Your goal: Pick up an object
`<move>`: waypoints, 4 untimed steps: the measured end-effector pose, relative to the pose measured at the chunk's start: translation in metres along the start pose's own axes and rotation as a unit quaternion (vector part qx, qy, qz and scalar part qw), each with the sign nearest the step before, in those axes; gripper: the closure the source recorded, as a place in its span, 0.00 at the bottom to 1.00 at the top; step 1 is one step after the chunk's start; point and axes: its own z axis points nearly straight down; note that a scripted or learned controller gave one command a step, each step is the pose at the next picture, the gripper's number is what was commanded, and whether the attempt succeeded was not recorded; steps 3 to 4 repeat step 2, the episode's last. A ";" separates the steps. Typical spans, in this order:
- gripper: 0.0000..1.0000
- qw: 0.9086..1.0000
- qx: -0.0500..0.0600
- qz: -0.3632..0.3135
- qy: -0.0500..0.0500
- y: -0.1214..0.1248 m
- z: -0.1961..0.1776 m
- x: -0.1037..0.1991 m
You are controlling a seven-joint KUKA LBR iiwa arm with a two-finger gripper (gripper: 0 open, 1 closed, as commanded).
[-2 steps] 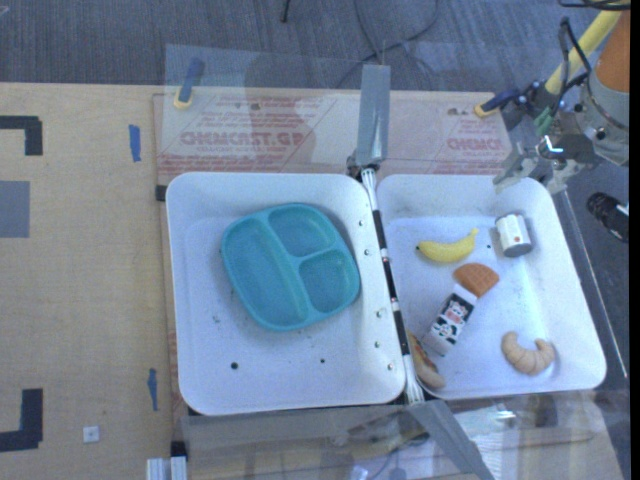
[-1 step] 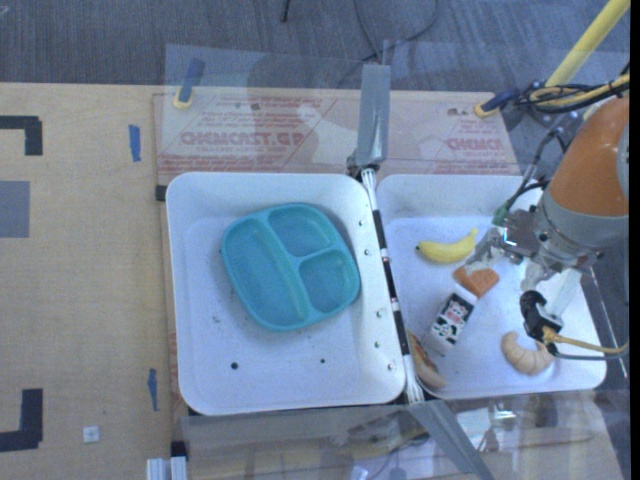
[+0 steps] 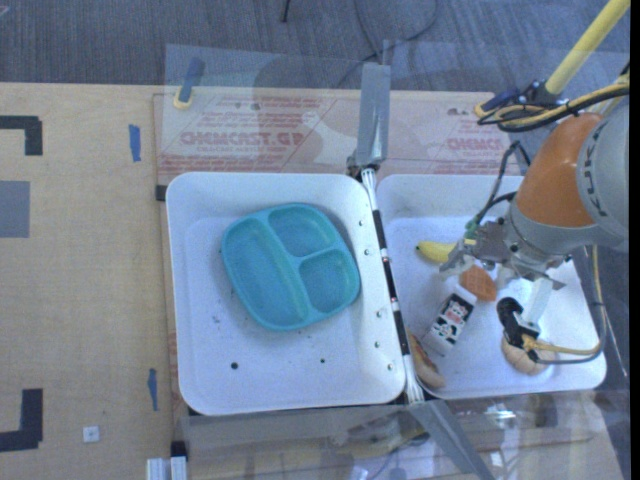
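Observation:
My gripper (image 3: 476,266) hangs low over the middle of the right bin (image 3: 575,373), under the orange-banded wrist. Directly below its tip lies a small orange object (image 3: 481,285), touching or very close to it. A yellow banana (image 3: 434,252) lies just left of the gripper. A small white carton with black markings (image 3: 452,320) rests tilted in front of the orange object. One tan food piece (image 3: 429,369) sits at the bin's front left corner, and another tan piece (image 3: 522,357) lies near the front right.
The left bin (image 3: 200,368) holds a teal divided plate (image 3: 290,265). A metal divider strip (image 3: 385,288) runs between the two bins. A yellow cable (image 3: 570,349) loops over the right bin's front right part.

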 end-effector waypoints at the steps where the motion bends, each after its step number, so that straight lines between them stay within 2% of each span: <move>1: 1.00 1.000 -0.001 0.004 0.000 0.001 -0.010 -0.003; 2: 1.00 0.995 0.003 -0.095 -0.001 -0.003 -0.157 0.054; 4: 1.00 0.995 0.003 -0.095 -0.001 -0.003 -0.157 0.054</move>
